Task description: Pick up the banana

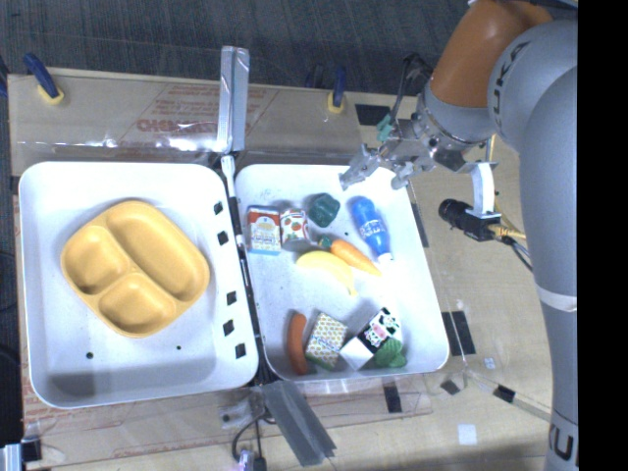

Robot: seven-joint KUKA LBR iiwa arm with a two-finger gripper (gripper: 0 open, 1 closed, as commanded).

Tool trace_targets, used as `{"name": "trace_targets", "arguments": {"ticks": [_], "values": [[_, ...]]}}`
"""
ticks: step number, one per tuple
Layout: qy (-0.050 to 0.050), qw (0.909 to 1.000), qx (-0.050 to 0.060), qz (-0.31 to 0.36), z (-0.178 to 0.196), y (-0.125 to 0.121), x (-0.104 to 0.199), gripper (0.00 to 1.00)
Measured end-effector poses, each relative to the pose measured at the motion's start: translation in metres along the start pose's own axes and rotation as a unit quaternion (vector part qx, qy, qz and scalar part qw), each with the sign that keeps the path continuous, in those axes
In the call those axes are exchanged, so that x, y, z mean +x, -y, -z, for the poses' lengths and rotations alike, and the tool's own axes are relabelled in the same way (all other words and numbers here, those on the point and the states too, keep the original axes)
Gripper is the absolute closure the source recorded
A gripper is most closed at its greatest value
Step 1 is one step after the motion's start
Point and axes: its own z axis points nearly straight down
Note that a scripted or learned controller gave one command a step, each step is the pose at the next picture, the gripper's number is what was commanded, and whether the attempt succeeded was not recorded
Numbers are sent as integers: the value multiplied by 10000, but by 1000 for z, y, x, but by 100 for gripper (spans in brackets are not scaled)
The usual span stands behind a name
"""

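Two white bins lying side by side: left bin [39, 361] keeping just a yellow divided plate [134, 265], tilted, with bare floor all round it, so offering plenty of spare room. Right bin [265, 312] crowding the rest: two small cartons [278, 230] near the dividing wall, a dark green piece [323, 207] behind them, then the banana [326, 266] lying flat mid-bin, touching a carrot [351, 255] along its far side and sitting just in front of a blue bottle [370, 226]. Toward the near rim, clustering a sausage [297, 341], a patterned box [327, 337] and a black-and-white carton [378, 330]. Leaving open floor on the banana's left and near sides, probably the easier approach, since carrot and bottle are hemming the far right. Gripper [378, 172] hanging over the bin's far right corner, fingers spread apart and gripping nothing, apart from the banana.
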Motion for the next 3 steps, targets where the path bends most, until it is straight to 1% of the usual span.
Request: {"name": "trace_targets", "arguments": {"ticks": [1,2,3], "values": [[-3,9970,7,-772,-98,21,45,0],[0,9984,5,-570,-150,72,53,0],[3,9985,11,-547,-140,72,53,100]]}}
